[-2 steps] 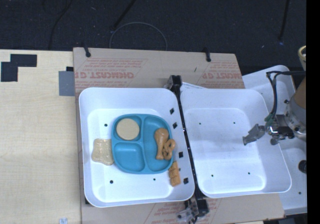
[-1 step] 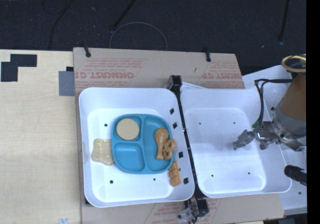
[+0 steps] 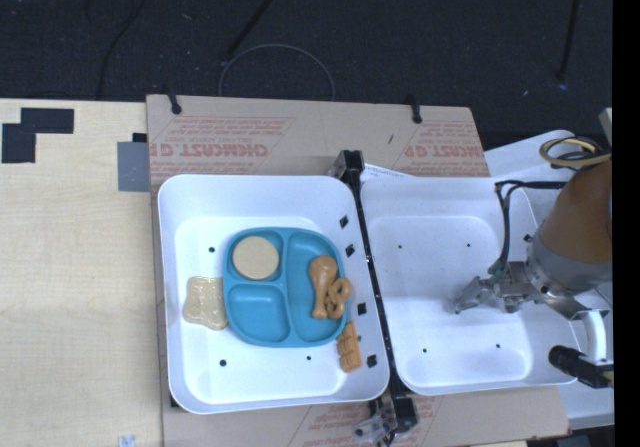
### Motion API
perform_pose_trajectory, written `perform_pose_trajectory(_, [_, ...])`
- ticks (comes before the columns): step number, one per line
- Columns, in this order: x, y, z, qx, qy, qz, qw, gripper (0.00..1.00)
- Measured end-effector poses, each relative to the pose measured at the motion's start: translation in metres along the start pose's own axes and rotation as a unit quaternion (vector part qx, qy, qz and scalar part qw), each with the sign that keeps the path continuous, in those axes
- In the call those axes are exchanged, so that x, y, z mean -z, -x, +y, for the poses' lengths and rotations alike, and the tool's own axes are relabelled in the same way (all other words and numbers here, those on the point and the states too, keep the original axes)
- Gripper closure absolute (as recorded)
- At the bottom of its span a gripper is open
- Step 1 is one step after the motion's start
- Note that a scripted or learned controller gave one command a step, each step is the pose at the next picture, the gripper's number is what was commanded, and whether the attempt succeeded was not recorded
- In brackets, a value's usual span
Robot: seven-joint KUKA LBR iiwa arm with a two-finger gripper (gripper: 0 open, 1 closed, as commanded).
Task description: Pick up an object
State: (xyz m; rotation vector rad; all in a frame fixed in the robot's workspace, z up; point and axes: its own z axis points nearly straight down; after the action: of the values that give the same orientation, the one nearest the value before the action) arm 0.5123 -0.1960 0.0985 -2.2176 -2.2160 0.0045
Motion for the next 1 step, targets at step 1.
perform_pose_trajectory(1, [0.0128,0.0009,0.0001,-0.002,0.001,0.000,1.0000,1.00])
